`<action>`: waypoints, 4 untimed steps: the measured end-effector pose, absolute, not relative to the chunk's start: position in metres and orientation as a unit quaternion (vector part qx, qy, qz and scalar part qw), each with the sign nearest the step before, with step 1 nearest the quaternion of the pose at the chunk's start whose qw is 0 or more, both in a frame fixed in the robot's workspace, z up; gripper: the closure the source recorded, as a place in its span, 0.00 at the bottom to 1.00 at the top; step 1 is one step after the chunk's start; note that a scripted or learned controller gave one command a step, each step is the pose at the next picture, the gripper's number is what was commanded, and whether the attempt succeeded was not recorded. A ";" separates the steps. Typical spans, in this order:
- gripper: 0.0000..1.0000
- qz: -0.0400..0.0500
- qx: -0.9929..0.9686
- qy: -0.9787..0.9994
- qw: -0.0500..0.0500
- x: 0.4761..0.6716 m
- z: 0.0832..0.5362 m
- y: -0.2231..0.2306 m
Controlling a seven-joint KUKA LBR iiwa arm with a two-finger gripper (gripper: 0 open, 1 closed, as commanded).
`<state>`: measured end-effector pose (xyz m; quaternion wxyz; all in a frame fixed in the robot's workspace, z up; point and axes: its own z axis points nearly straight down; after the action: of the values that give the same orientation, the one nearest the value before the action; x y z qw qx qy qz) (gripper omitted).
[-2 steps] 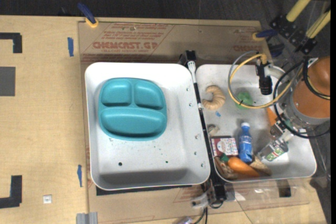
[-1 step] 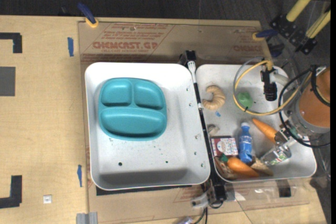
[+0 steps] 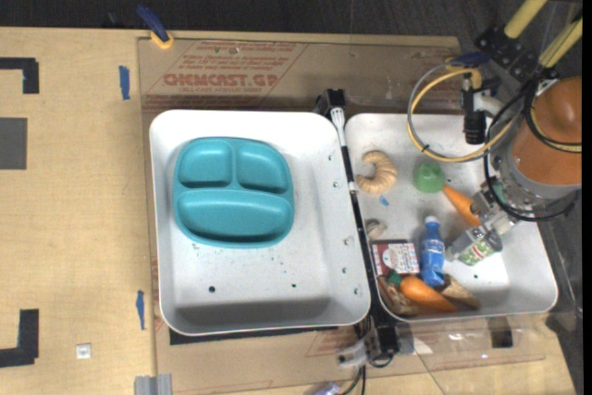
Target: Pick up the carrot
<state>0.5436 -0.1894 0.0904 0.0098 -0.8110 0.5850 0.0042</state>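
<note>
Carrot (image 3: 460,202) is seen lying slantwise in the right bin (image 3: 546,277), narrow end toward the gripper (image 3: 487,216); whether anything's gripped can't be told.

A robotics lab: white bins (image 3: 250,314) on a cardboard-covered bench (image 3: 74,199), with loose cables (image 3: 435,97).

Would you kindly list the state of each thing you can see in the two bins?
Teal divided plate: upright, lying in the left bin.
Carrot: lying in the right bin, beside the end effector.
Blue bottle: lying on its side.
Croissant: resting flat.
</note>
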 end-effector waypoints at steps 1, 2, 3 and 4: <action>0.00 0.005 -0.736 0.677 0.011 0.602 0.090 -0.191; 0.00 0.011 -0.681 0.732 0.011 0.621 0.090 -0.199; 1.00 0.008 -0.680 0.733 0.016 0.625 0.102 -0.198; 1.00 0.012 -0.786 0.618 0.005 0.646 0.089 -0.195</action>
<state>0.6455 -0.1954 0.0886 0.0046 -0.7860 0.6181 0.0122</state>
